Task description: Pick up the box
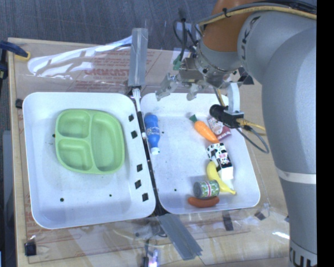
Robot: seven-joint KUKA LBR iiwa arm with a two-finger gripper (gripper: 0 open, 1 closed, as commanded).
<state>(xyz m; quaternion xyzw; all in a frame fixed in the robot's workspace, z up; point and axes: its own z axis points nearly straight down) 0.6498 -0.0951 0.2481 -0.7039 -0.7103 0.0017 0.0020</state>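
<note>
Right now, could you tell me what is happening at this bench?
The grey arm's pincer hovers open at the far edge of the right bin, holding nothing. The black-and-white box lies untouched on that bin's right side, among a carrot, banana, can and bottle. A green plate sits in the left bin.

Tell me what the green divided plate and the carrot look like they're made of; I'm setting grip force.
The green divided plate looks like moulded plastic with a matte to satin finish: uniform pale green, soft rounded compartment walls, faint sheen. The carrot seems a plastic or rubber toy: flat, even orange with a smooth surface and a green tip. How hard either is cannot be told from the view.
</note>
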